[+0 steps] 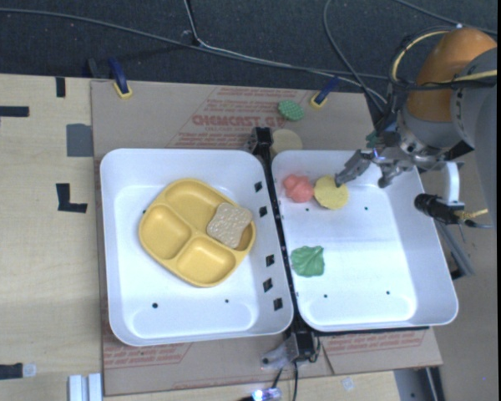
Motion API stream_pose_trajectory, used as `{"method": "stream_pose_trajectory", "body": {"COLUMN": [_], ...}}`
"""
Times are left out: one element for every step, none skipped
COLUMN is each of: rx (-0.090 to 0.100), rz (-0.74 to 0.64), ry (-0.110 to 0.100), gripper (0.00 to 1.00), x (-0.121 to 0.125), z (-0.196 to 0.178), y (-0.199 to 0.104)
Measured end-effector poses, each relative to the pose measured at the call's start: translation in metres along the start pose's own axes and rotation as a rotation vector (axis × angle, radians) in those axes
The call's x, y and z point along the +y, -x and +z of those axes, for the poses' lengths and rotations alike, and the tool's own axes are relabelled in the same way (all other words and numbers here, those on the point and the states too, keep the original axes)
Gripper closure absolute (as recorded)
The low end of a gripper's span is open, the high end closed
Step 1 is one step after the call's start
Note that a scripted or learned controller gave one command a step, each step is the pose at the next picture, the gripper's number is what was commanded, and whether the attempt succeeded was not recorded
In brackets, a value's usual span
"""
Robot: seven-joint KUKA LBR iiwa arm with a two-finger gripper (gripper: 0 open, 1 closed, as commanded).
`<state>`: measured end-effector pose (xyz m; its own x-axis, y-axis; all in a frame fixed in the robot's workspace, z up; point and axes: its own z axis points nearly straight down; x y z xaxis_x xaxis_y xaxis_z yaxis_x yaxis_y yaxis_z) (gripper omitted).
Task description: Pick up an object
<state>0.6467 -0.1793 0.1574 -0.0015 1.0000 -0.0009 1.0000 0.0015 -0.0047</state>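
The right bin point(401, 257) holds a pink lump point(298, 188) and a yellow round piece point(331, 195) side by side near its far left corner. A green leafy piece point(307, 261) lies by that bin's left wall. My gripper point(368, 175) hangs over the far part of the right bin, open, with nothing between its fingers. Its left fingertip point(349, 175) is just above and to the right of the yellow piece. In the left bin point(125, 307) sits a yellow divided plate point(171, 224) with a tan cracker point(230, 224) on its right side.
Beyond the bins, a green piece point(290, 109) and a pale round piece point(286, 139) lie on the cardboard. Clamps point(119, 80) hold the cardboard's far edge. Cables run across the dark floor behind. A black divider point(271, 224) separates the bins.
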Motion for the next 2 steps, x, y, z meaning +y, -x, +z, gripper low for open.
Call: {"method": "stream_pose_trajectory", "body": {"rx": [-0.001, -0.001], "rz": [0.000, -0.002], "ry": [0.000, 0.003], "gripper": [0.00, 1.00], "x": [-0.004, -0.003], "z": [0.044, 0.031], "y": [0.001, 0.001]}}
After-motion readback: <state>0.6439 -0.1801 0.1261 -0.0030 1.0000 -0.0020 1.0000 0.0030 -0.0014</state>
